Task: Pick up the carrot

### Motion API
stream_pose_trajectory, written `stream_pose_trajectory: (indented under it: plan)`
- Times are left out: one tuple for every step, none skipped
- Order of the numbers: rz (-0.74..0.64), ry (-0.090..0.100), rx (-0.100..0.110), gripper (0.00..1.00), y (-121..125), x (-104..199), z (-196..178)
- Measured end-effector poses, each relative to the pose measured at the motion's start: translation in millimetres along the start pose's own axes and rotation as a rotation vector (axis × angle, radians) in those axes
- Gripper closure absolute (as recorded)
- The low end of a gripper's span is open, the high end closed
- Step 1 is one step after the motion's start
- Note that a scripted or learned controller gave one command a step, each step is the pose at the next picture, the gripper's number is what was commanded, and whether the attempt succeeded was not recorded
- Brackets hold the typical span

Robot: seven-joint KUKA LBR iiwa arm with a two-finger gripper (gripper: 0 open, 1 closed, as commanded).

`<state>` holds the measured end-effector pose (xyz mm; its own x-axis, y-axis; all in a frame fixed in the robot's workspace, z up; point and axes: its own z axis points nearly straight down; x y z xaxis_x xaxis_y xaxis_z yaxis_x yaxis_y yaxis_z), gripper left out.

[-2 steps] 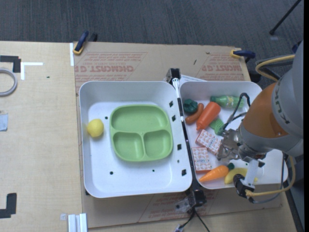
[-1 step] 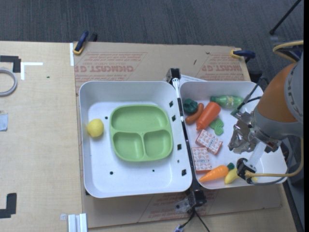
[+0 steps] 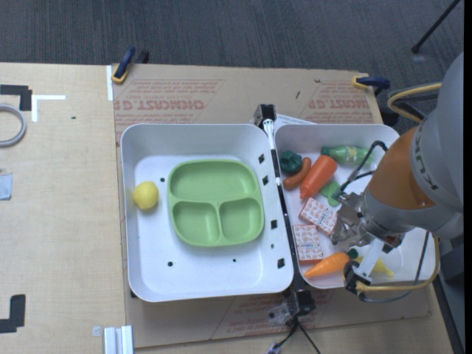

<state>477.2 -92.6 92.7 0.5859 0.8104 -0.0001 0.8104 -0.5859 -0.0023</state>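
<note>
Closest to the lens, the grey arm with its orange band came in from the right over the right bin (image 3: 289, 135). Its gripper (image 3: 352, 251) hung low near that bin's front edge, and whether the fingers were spread or pressed together could not be told. One carrot (image 3: 327, 265) lay just beside the gripper, toward the left and front, its tip pointing at the wall between the bins. Another orange carrot-like piece (image 3: 318, 176) lay farther back, well apart from the gripper. Across the divide, the left bin (image 3: 140, 271) held a green divided plate (image 3: 217, 202) and a yellow lemon (image 3: 145, 195).
</note>
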Motion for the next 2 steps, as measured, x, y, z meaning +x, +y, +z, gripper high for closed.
stream_pose_trajectory:
  plan:
    - [0.016,0.000,-0.002,1.00,2,-2,-77]
    - [0.082,0.000,0.000,1.00,7,1,1]
